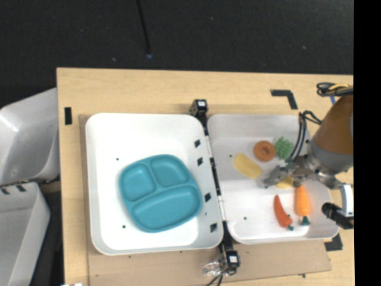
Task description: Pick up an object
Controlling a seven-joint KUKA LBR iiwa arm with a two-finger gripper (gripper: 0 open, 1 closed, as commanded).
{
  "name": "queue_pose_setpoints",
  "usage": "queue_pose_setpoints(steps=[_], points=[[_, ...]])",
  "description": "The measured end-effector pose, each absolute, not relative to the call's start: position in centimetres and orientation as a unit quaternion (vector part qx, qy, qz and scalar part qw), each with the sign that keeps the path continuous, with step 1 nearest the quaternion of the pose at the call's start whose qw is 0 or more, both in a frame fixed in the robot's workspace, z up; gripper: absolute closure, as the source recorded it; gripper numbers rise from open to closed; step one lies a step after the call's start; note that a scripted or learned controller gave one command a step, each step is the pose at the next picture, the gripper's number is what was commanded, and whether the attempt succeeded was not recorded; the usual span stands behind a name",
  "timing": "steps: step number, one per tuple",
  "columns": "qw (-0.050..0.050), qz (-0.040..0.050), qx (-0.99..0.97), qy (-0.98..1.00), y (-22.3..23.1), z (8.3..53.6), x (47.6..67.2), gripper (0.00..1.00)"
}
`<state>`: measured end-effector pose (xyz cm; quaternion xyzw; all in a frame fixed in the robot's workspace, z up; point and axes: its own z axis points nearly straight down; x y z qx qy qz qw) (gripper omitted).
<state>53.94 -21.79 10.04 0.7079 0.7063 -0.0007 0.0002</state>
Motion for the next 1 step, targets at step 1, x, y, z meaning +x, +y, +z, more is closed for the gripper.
queue_pose_setpoints(steps=[1], points=[[0.002,0.0003,0.709,0.705,-21.90,11.22,54.03,1.00]])
